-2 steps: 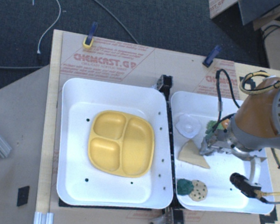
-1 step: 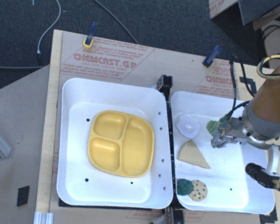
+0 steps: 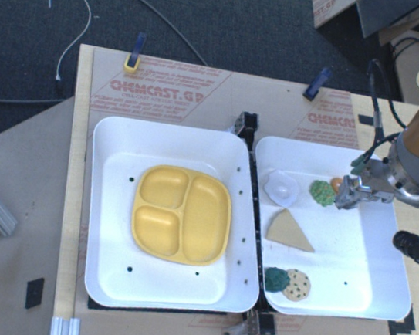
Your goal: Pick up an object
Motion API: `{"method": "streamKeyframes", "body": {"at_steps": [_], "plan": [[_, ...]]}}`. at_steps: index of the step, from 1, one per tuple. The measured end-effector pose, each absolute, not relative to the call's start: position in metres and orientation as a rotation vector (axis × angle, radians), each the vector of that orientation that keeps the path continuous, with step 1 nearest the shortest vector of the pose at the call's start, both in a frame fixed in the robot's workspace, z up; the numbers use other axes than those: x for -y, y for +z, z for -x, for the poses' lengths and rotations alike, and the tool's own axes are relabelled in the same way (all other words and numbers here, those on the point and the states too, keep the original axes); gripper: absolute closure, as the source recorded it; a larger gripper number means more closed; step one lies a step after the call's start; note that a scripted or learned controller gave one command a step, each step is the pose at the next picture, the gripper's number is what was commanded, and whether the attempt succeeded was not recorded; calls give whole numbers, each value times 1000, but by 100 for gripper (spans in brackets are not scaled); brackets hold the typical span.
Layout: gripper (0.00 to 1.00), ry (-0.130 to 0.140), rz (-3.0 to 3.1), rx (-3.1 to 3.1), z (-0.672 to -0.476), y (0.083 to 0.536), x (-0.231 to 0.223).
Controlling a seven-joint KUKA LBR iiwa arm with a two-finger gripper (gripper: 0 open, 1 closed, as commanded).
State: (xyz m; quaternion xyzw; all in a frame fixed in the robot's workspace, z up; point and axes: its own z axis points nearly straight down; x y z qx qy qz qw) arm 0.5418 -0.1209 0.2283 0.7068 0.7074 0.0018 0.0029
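fingers (image 3: 343,197) beside green broccoli (image 3: 321,191)

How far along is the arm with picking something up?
Done: the gripper has reached the right bin, low beside the green broccoli piece. In hand: nothing visibly held. Left: the grasp and lift. The tan wedge and cookie lie in that bin.
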Motion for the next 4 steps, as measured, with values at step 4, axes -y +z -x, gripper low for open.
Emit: {"method": "streamKeyframes", "body": {"at_steps": [4], "plan": [[100, -1, -2219, -2232, -558, 229, -39]]}}
